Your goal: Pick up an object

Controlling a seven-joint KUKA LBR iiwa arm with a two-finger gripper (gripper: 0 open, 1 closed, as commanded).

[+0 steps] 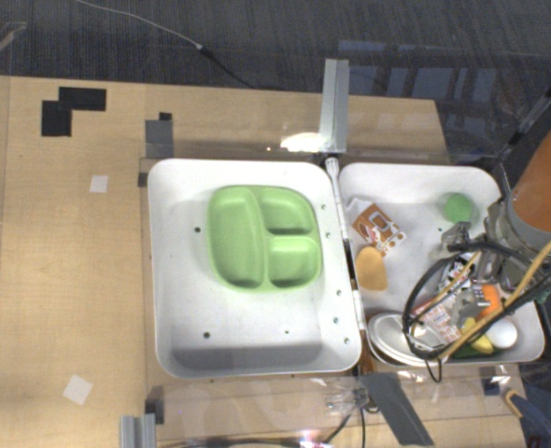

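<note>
My gripper (pixel 450 308) reaches low into the near right part of the right bin (pixel 416 177), wrapped in black cables. It hangs over a cluster of small items: an orange piece (pixel 489 297), a yellow piece (pixel 482 345) and a white ball (pixel 504 336). Cables and the wrist hide what lies directly under it. Further left in the same bin lie an orange and white packet (pixel 376 227) and a tan rounded object (pixel 372 271). A green object (pixel 459 206) sits at the bin's far side.
A white bowl (pixel 389 340) rests at the near left corner of the right bin. The left bin (pixel 177 343) holds a green divided plate (pixel 261 237). A metal post (pixel 334 110) stands behind the bins' shared wall.
</note>
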